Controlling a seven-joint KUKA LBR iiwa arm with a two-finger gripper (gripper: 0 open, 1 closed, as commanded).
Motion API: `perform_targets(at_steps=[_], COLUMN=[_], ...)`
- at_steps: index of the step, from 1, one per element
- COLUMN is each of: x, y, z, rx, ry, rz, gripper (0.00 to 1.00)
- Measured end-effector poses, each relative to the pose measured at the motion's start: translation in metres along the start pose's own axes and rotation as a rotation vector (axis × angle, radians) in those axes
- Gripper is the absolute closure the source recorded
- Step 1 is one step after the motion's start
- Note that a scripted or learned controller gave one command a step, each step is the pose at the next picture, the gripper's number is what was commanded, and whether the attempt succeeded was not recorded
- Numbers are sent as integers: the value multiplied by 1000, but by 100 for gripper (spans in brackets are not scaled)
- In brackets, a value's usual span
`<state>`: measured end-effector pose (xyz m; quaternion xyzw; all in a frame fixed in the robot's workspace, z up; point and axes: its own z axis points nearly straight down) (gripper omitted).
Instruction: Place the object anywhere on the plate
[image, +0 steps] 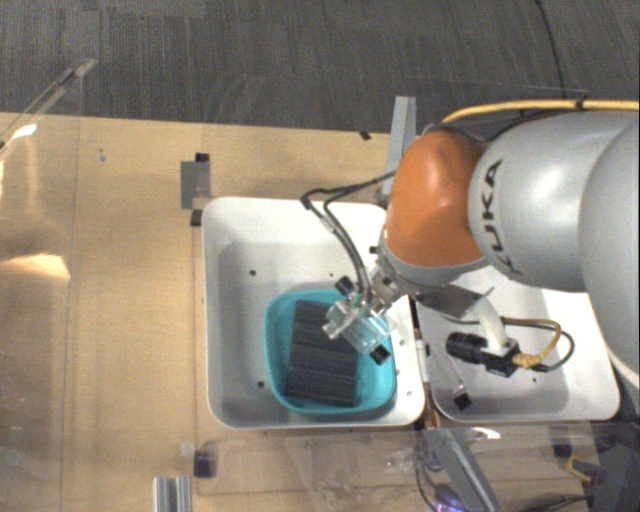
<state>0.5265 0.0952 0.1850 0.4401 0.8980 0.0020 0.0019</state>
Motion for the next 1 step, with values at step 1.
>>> perform_targets(at_steps=[1], x=[0], y=[0], z=[0], rx=[0], ry=[0], rz=[1], gripper=[0])
